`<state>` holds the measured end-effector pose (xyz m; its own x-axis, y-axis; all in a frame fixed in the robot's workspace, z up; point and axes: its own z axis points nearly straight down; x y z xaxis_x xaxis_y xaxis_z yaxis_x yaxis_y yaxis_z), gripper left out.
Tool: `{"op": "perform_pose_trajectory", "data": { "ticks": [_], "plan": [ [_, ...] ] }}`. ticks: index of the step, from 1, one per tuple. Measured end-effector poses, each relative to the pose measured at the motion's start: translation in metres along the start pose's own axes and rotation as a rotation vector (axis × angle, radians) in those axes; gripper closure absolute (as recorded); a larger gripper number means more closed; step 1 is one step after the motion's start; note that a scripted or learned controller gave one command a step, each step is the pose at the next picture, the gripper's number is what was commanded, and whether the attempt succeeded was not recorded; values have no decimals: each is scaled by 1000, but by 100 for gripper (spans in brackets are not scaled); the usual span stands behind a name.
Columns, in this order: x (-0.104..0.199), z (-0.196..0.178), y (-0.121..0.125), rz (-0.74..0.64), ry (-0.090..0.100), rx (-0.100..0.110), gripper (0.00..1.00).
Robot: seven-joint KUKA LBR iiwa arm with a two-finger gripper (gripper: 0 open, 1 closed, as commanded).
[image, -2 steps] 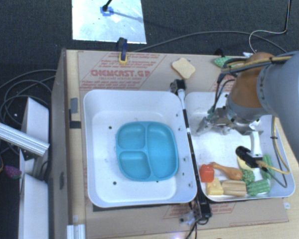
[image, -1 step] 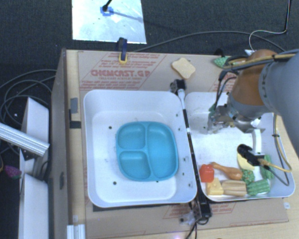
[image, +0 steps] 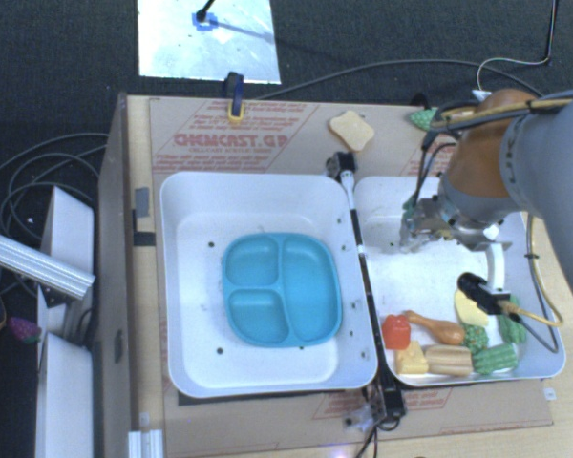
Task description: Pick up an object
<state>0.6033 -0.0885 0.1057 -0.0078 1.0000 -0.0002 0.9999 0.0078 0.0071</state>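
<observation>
Camera view: two white bins are set side by side on the surface [image: 220, 132]. The left bin [image: 186, 256] is occupied by a blue divided plate [image: 280, 289]. In the right bin [image: 382, 275] the toy food is gathered along the near edge: a red piece [image: 395, 332], a yellow block [image: 413, 359], an orange carrot-like piece [image: 437, 327], a tan roll [image: 447, 359] and green pieces [image: 495, 356]. The tool [image: 420, 229] is hung low over the far part of that bin, well apart from the pile, so nothing is taken yet. The tool is blurred and probably unloaded, though its state cannot be told. A tan slice [image: 351, 130] is left outside the bins.
</observation>
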Motion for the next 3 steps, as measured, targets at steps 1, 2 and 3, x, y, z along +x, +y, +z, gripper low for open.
{"op": "perform_pose_trajectory", "data": {
  "ticks": [1,2,3],
  "plan": [
    [0,-11,1,-2,0,-3,100],
    [0,-21,2,-5,0,-5,100],
    [1,-31,3,-8,1,-8,100]
  ]
}}
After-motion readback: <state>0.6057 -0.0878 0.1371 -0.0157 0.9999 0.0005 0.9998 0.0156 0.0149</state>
